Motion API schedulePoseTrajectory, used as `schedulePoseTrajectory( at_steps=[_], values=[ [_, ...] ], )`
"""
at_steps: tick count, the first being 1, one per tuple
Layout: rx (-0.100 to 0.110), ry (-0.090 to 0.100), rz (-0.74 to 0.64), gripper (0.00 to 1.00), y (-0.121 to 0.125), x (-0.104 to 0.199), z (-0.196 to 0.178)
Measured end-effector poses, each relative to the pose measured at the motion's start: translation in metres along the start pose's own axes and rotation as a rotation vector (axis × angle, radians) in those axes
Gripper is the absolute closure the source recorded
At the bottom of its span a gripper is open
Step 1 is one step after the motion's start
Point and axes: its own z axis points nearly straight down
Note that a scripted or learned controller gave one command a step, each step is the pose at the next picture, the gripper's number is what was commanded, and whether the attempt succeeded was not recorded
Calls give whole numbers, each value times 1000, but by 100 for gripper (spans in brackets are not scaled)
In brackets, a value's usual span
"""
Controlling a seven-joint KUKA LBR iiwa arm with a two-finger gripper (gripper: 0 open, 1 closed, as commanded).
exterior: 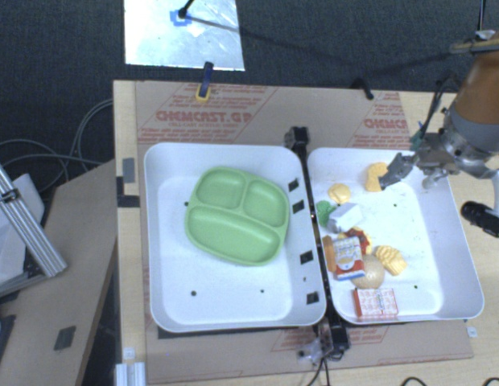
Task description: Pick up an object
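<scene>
Nearest, a red-and-white packet [375, 302] lies at the right bin's [443, 240] front; further back, a small yellow piece [377, 174] sits just left of the hand [392, 175], almost touching; its grip I cannot tell

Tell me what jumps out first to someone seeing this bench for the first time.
The pale green divided plastic plate lies alone in the left white bin. The right white bin holds a cluster of small food items, among them a red-and-white packet near its front edge. The grey arm with the orange band reaches in over that bin's far right corner.
</scene>
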Motion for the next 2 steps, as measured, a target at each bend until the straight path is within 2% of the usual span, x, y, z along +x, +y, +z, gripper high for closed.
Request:
schedulePoseTrajectory(
  at_steps=[1, 2],
  values=[
    [-12, -1, -3, 0, 2, 1, -7],
    [-10, -1, -1, 0, 13, -3, 46]
  ],
)
